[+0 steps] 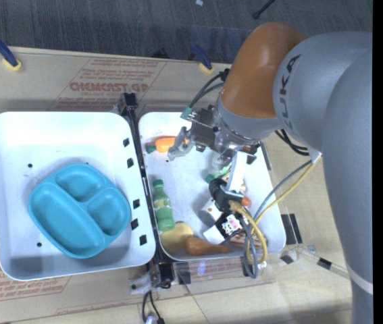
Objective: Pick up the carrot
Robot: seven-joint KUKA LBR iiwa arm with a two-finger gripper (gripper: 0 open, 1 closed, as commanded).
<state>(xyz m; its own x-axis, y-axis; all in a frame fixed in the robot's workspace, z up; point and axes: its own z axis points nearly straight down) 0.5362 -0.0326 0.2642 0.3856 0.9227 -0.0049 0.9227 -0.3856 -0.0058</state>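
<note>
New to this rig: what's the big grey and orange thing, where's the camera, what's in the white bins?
That is a grey robot arm with an orange band; its gripper hangs over the right white bin. One camera looks down from above, at a slant. The left white bin holds a blue divided plastic plate. The right one holds a small orange carrot with a green top, beside the gripper, a green bottle-shaped toy and a brown sausage-like piece. Whether anything is held is unclear.
</note>
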